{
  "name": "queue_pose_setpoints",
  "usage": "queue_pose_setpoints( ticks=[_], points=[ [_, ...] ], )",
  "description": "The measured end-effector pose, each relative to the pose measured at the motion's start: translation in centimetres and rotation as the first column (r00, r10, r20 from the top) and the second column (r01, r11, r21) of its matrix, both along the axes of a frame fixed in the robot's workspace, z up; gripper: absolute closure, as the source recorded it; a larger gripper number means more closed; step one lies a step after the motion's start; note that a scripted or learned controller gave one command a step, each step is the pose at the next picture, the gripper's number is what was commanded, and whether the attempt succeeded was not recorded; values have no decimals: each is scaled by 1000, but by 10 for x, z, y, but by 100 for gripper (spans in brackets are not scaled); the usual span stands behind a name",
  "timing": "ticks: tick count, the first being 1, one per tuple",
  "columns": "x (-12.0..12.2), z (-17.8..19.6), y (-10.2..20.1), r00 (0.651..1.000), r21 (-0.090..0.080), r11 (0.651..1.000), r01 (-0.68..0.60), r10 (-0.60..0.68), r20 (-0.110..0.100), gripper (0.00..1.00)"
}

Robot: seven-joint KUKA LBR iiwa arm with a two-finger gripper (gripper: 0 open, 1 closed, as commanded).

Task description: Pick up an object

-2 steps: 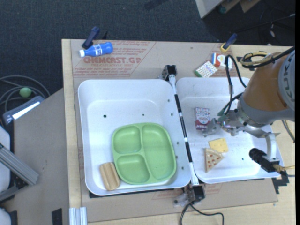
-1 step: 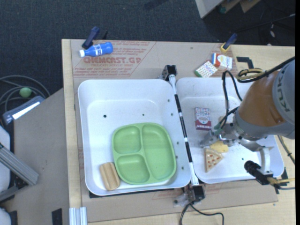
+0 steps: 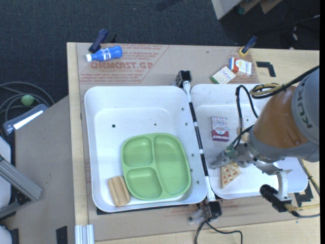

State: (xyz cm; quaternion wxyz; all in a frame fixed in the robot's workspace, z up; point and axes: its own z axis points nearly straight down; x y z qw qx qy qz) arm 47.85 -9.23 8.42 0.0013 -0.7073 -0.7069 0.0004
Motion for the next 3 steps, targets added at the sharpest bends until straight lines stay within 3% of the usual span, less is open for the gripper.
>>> queue_pose_setpoints(
  ticks=[1,2,3],
  points=[
    [91,20,-31,1000,-2,1000,-1,1,4,0],
    [188,1,-38,1000,-2,1000,-2,2,3,0],
    [129,0,-3,1000,0,1000,-1,1,1,0]
  ],
)
